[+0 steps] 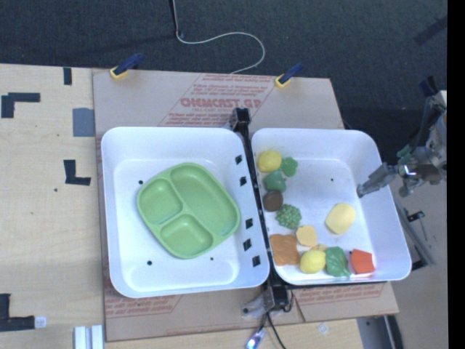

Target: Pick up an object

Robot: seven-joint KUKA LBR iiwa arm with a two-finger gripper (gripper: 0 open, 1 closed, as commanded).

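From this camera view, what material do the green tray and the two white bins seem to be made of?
The green tray looks like moulded plastic with a smooth matte finish: even colour, rounded edges, three pressed compartments. The left bin and the right bin look like thin formed plastic, smooth and slightly glossy, with rounded corners and soft highlights on the rims. The view cannot confirm this.

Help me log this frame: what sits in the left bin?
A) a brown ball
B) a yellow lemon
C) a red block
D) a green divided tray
D: the green divided tray lies alone in the left bin, while the small toy foods are in the right bin.
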